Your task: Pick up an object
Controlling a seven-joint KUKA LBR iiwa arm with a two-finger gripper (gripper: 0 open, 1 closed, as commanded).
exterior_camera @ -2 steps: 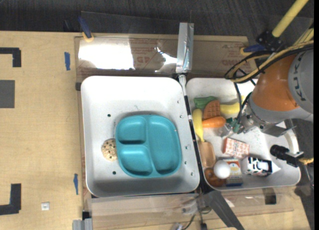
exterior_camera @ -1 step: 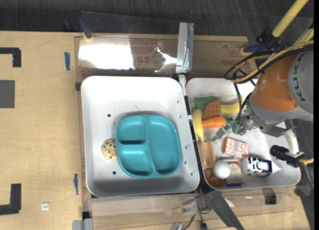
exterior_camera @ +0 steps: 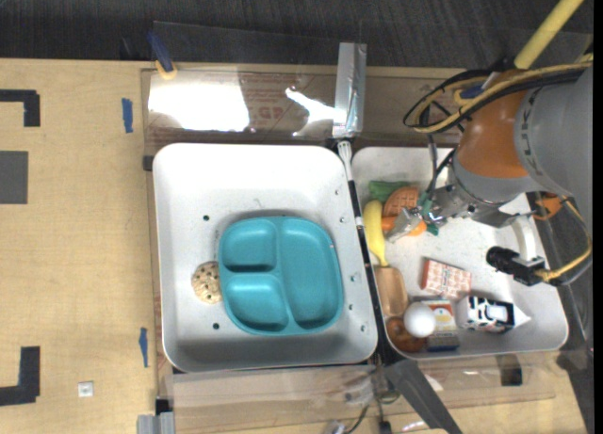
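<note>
The teal divided plate sits in the left bin and serves as the anchor here. A cookie lies touching its left edge. To the plate's right, past the wall between the bins, the right bin holds a cluster of small things — a yellow banana just beyond that wall, with something green above it. Below the banana lie a brown bread-like piece, a white ball and, further right of the plate, a red-and-white packet and a small black-and-white item.

The gripper is down among the things just right of the banana, at an orange object (whether its tips are spread or closed — I cannot tell).
</note>
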